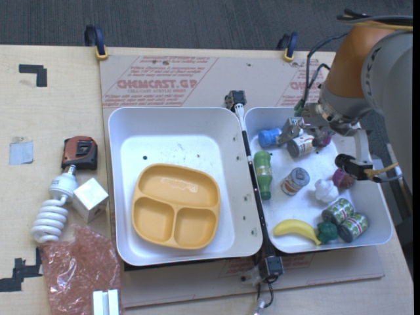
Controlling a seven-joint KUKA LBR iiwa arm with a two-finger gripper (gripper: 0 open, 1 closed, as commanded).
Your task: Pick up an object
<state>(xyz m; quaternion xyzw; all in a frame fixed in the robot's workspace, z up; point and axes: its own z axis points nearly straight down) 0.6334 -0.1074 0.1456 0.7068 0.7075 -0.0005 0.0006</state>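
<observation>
left bin (125, 176): holds the yellow divided tray (176, 205), left of the green bottle (262, 173).
green bottle: lies at the right bin's (384, 231) left wall; not lifted.
small can (300, 145): up and right of the bottle, beneath the gripper (307, 131).
gripper: low over the can; grip state cannot be determined.
progress: judged as approach; grasp and lift remain.

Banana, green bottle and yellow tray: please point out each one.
banana (296, 230), camera view, middle of its curve.
green bottle (263, 171), camera view, its body.
yellow tray (176, 186), camera view, floor of the long compartment.
</observation>
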